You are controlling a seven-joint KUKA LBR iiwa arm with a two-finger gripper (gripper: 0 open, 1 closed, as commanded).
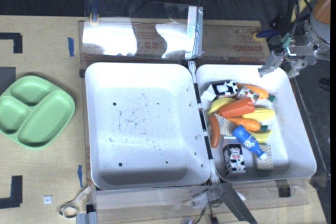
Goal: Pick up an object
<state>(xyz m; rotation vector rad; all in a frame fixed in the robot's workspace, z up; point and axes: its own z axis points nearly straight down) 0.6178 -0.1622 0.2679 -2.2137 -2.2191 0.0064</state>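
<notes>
- My gripper [275, 64] is hanging over the right bin's [302, 157] rim at about 1 o'clock, above the pile. Can't tell from here how the claw is set, too blurry.
- Nothing is sitting in it that I can see.
- The goods are all lying in the right bin: an orange pepper [237, 107] in the middle, a carrot [214, 131] at 9 o'clock, a blue bottle [248, 142] toward 5, a cow toy [234, 158] at 6.
- The left bin [142, 118] is sitting next to it, touching.
- A green plate [34, 111] is lying on the bench [39, 39], far at 9 o'clock.
</notes>
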